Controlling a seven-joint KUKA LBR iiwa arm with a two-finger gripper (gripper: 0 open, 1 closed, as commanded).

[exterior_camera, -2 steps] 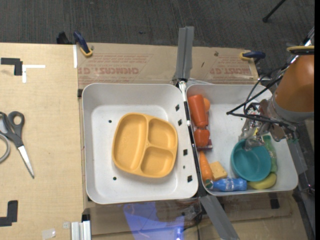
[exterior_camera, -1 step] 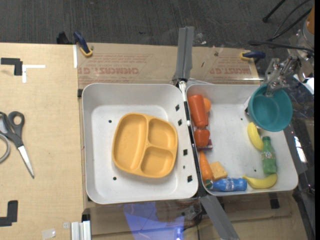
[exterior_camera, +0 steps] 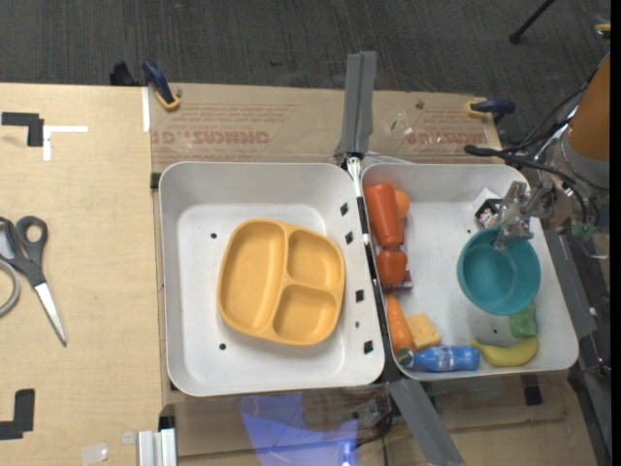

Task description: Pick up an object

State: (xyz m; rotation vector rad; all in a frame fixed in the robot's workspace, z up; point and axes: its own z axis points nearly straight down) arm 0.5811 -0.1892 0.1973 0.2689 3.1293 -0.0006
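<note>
arm: reaches in from the right, orange band at the frame edge, wrist over the right bin.
gripper: the gripper hangs at the far rim of the bowl, tips just at or above that rim.
hand state: cannot tell whether it is spread or pressed together; the metal tip is too small and cluttered to read. nothing visible is pinched.
bowl: teal, upright, right half of the right bin, hollow facing up.
other items, right bin: orange bottle along the left wall, a red block below it, carrot, yellow cube, blue bottle at the near wall, banana near the corner, green piece just beside the bowl.
left bin: the left bin holds a yellow divided plate.
step: approach or descent onto a target; the bowl rim looks like the likely pick, judged from tip position.
progress: no object lifted yet; all items rest on the bin floor.
next move: needs one finger inside the rim and one outside, then closing on the wall and a straight lift.
risk: the thin curved rim may slip; the bowl may tip.
</note>
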